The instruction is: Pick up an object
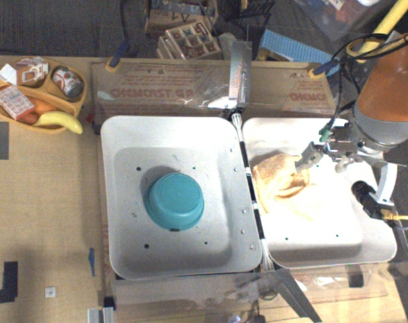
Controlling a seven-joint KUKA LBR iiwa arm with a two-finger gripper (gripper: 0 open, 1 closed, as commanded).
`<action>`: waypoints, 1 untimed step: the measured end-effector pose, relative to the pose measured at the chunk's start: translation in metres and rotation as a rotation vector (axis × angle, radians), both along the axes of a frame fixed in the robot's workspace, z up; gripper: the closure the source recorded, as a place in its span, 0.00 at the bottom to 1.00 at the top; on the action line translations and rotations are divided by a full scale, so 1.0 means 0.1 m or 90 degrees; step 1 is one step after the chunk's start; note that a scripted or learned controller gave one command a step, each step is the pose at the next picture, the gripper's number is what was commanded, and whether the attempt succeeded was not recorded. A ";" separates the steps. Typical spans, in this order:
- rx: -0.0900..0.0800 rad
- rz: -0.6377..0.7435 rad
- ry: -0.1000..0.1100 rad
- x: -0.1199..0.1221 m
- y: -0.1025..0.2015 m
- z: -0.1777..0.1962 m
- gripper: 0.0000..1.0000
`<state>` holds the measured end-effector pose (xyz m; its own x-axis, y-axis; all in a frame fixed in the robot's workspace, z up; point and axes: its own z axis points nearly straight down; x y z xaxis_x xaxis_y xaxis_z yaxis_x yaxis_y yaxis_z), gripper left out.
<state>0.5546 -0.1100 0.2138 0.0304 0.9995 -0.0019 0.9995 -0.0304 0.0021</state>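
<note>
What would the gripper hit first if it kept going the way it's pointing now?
Probably the tan object in the right bin: the gripper points left and down at its near edge. Whether they already touch is unclear from this slanted view.

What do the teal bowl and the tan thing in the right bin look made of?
Teal bowl: probably plastic, smooth with an even matte colour. Tan thing: looks soft, maybe cloth or a bread-like foam toy; its edges are crumpled and uneven, and glare hides detail.

Right bin [338, 237] overexposed, glare; soft focus; dim upper background.
</note>
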 end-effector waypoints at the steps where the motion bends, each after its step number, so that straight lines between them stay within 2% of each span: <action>1: 0.001 0.053 0.002 -0.10 -0.22 -0.96 0.00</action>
